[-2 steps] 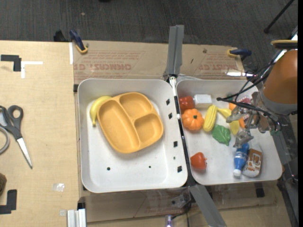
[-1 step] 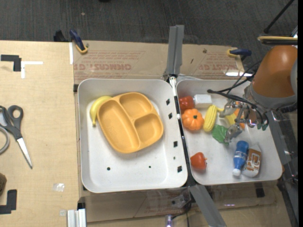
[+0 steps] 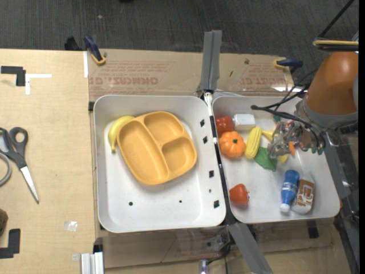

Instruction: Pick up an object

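My gripper (image 3: 279, 146) hangs low over the middle of the right bin (image 3: 331, 210), with the orange-banded arm (image 3: 336, 84) reaching in from the right. Directly beneath and beside it lie a green piece (image 3: 264, 160) and a yellow corn cob (image 3: 253, 142). An orange pumpkin (image 3: 232, 144) sits to the left of the corn. A red item (image 3: 224, 123) and a small white block (image 3: 244, 120) rest near the bin's far left corner. Toward the front are a red tomato (image 3: 239, 194), a blue bottle (image 3: 289, 190) and a brown packet (image 3: 305, 196).
The left bin (image 3: 114, 210) holds an orange divided plate (image 3: 155, 146) with a banana (image 3: 117, 129) tucked at its far left side. Scissors (image 3: 20, 158) lie on the wooden bench at the left. A grey divider bar (image 3: 211, 61) stands between the bins at the back.
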Robot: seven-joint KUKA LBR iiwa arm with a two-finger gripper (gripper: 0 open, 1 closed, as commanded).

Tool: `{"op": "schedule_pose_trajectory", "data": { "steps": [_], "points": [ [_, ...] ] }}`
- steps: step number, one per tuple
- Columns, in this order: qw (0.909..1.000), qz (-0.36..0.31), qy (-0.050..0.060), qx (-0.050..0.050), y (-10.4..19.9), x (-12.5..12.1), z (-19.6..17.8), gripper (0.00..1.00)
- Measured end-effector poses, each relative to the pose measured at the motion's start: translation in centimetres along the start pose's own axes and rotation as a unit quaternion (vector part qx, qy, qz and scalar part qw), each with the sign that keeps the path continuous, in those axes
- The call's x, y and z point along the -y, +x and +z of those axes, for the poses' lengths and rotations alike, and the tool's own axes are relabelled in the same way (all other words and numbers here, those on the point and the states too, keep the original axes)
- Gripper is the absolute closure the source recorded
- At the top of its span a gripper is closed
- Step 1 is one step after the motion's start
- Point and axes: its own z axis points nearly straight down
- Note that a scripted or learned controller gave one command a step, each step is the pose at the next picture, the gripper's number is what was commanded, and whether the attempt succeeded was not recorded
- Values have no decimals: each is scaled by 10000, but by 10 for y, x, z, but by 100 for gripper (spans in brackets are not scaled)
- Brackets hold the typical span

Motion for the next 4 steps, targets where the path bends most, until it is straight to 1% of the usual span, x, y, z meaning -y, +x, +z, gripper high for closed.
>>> {"op": "schedule_pose_trajectory", "data": {
  "steps": [1, 2, 3, 4],
  "points": [
    [10000, 0, -1, -1, 0, 0, 0, 0],
    [10000, -5, 6, 2, 99, 13, 8, 0],
    [9989, 467, 13, -26, 18, -49, 11, 0],
    [9985, 538, 1, -39, 20, -46, 12, 0]
  ]
}}
